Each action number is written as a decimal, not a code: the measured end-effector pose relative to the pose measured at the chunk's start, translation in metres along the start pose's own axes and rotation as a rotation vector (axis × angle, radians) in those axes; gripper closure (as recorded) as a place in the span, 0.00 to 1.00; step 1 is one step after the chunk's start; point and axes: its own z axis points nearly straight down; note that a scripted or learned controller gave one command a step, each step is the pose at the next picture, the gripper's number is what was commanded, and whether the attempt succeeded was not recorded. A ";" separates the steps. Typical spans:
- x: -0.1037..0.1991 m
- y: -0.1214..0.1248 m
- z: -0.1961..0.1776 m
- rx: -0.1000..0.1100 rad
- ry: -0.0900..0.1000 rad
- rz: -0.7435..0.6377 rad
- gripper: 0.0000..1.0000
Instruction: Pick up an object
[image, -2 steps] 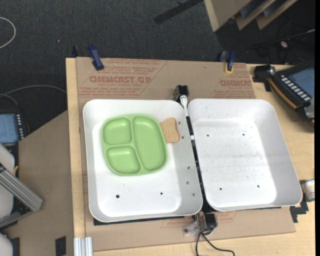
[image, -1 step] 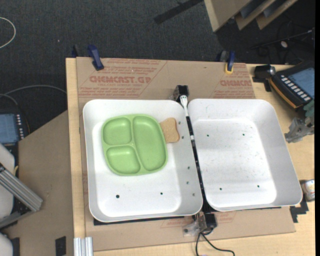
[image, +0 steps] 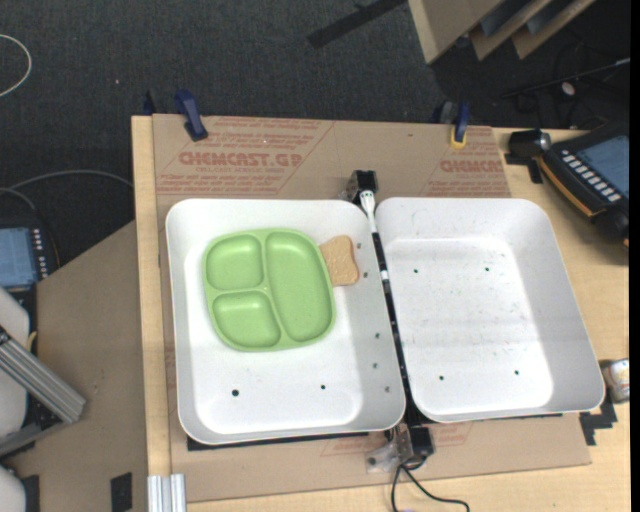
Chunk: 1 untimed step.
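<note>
Red "CHEMCAST" print crosses the board (image: 330, 150) behind green plate (image: 268, 290).

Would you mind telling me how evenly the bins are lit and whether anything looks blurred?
Camera view: lighting is soft and even; the left bin and right bin show no harsh glare. The green tray casts a faint shadow, the tan piece reads slightly soft, and the printed lettering on the board is legible.

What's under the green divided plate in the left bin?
The green divided plastic plate lies on the left white bin's floor. A tan flat piece touches its right edge. Anything beneath the plate is covered.
</note>
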 end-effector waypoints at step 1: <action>0.038 -0.017 0.087 0.020 0.013 -0.007 1.00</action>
